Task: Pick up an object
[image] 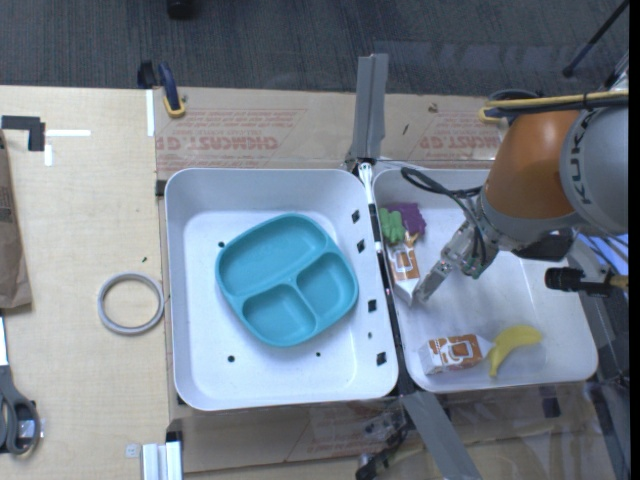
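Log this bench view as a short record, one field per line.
left bin: holds a blue divided plate
right bin: banana, small carton, purple and green toy, a second small carton
claw: low in the right bin, beside the second small carton
outside bins: tape ring on the bench

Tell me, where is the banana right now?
The banana lies in the right bin, near its front right corner, beside a small carton.
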`<state>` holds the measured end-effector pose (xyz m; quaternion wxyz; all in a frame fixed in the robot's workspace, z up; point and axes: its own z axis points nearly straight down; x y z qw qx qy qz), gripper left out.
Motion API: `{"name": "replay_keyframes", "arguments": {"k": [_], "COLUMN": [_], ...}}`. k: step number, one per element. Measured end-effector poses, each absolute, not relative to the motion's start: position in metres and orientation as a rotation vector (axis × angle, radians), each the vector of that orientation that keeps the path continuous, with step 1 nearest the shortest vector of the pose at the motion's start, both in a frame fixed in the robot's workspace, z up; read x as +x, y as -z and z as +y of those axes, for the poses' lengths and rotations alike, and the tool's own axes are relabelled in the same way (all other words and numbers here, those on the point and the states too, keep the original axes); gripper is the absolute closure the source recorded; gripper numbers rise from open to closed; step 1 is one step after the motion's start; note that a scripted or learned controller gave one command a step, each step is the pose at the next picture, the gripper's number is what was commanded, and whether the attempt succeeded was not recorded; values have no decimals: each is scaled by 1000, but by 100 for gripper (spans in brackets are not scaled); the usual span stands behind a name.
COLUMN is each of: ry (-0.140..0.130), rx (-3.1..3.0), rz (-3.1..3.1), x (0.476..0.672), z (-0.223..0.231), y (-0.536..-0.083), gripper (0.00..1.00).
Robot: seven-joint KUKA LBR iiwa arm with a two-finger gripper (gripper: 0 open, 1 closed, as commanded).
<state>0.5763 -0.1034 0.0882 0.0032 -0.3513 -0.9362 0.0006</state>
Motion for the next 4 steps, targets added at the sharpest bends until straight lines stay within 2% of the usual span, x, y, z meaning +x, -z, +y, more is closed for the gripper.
{"name": "replay_keyframes", "arguments": {"k": [1,2,3,4], "ry": [-1,4,-1,-1], "rx": [-1111,-581,-1105,-1160], "rz": [-2931,-3104,-2935,-2915], "x": [522,496,550,577], "z": [-154,-137,-129,-119], "y": [-88,-93,-88,-88], "gripper": [0,0,0,0]}}
